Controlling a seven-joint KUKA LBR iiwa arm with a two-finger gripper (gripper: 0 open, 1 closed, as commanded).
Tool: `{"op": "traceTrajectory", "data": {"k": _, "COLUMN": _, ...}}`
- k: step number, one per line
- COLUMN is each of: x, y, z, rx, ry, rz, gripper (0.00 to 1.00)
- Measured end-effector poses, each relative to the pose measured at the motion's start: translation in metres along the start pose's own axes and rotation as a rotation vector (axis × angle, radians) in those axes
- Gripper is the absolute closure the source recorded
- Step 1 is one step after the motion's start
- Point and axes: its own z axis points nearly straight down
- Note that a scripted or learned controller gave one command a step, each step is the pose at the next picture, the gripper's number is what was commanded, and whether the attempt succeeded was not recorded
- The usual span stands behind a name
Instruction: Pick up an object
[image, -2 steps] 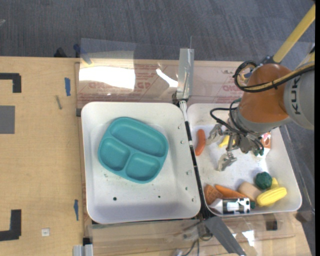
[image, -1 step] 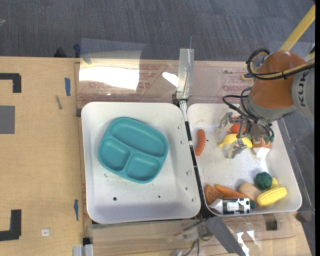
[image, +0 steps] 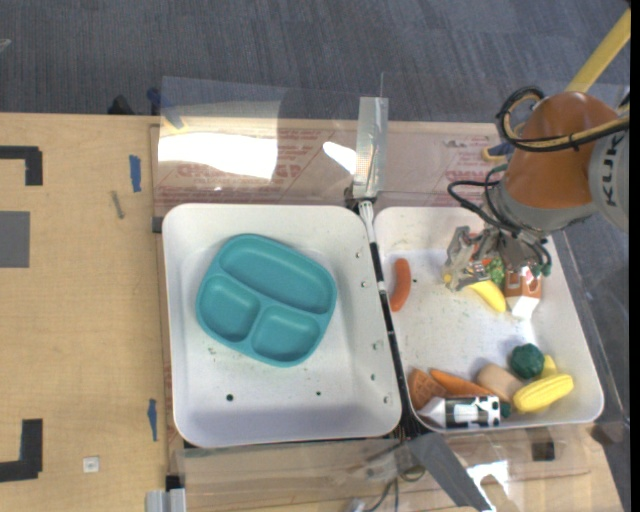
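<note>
Reaching in from the right, orange-banded arm hanging over the right bin, gripper sitting low at the far side, right above a yellow banana-like piece and an orange-and-white item. Not possible telling whether anything is being pinched, that spot being too cluttered. Lying elsewhere: a sausage, a carrot, broccoli, yellow corn; resting in the left bin, a teal divided plate.
</note>
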Motion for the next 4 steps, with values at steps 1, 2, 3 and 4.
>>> {"op": "traceTrajectory", "data": {"k": 1, "x": 0.001, "y": 0.000, "z": 0.001, "rx": -0.001, "ry": 0.002, "rz": 0.000, "gripper": 0.00}}
{"op": "traceTrajectory", "data": {"k": 2, "x": 0.025, "y": -0.028, "z": 0.015, "rx": -0.008, "ry": 0.018, "rz": -0.121, "gripper": 0.00}}
{"op": "traceTrajectory", "data": {"k": 3, "x": 0.129, "y": 0.000, "z": 0.011, "rx": -0.006, "ry": 0.013, "rz": -0.186, "gripper": 0.00}}
{"op": "traceTrajectory", "data": {"k": 4, "x": 0.126, "y": 0.059, "z": 0.009, "rx": -0.004, "ry": 0.008, "rz": -0.198, "gripper": 0.00}}
